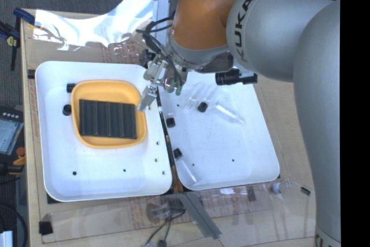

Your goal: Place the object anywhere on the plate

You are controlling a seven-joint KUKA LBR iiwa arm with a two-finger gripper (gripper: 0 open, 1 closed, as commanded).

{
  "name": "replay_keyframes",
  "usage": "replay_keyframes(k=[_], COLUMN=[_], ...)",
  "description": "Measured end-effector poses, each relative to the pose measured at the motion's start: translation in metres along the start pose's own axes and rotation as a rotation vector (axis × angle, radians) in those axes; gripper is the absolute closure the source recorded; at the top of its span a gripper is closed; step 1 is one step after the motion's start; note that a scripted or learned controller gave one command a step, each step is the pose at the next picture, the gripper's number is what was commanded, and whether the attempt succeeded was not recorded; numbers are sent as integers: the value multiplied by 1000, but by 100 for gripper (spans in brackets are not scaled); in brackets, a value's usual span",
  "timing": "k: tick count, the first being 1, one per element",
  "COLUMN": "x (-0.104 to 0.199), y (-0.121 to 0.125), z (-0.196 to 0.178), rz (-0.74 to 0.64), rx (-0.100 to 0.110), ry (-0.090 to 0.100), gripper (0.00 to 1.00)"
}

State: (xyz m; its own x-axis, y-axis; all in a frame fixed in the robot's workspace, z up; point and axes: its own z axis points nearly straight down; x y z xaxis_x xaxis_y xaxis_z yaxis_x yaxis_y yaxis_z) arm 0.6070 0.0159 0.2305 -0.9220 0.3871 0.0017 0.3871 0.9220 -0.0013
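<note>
Though I cannot tell if the tool [149, 95] is open or closed, the dark ribbed block [108, 119] lying on the yellow plate [104, 87] looks stiff and light, best held by its long edges.

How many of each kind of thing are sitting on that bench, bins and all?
White bins: 2, left and right
Yellow plate: 1
Dark ridged block on the plate: 1
Clear plastic object in the right bin: 1
Total: 5

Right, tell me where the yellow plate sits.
In the camera view, the yellow plate lies in the left white bin, toward its upper half, carrying a dark ribbed block. The end effector hangs at the plate's right edge.
</note>
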Motion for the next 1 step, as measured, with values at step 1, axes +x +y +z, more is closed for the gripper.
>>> replay_keyframes(k=[1], x=[-25], y=[16], z=[39], rz=[-388], rx=[-1], ry=[-3], gripper=[0])
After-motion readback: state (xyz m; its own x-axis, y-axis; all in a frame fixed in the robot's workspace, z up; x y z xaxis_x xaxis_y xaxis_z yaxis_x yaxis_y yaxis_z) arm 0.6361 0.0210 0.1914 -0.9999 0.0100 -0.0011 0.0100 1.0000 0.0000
